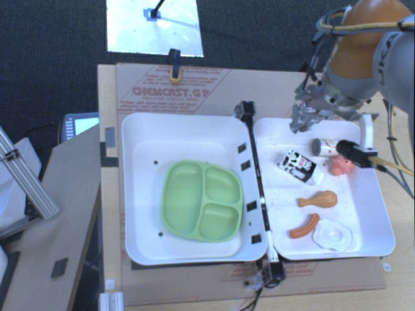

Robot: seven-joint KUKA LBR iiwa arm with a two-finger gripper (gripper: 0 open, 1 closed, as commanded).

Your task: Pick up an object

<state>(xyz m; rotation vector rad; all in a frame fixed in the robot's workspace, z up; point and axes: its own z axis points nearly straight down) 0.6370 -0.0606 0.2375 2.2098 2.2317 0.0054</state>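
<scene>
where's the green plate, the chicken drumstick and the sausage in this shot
green plate (201, 201), camera view, on the ridge where its three compartments meet
chicken drumstick (322, 199), camera view, on the thick meaty end
sausage (303, 226), camera view, on the middle of its curved length

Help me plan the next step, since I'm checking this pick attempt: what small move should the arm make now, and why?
Probably a short move down toward the black-and-white carton. The pincer hangs above the back of the right bin with nothing seen between its fingers, and that carton lies closest in front of it, apart from the chicken leg and sausage.
</scene>
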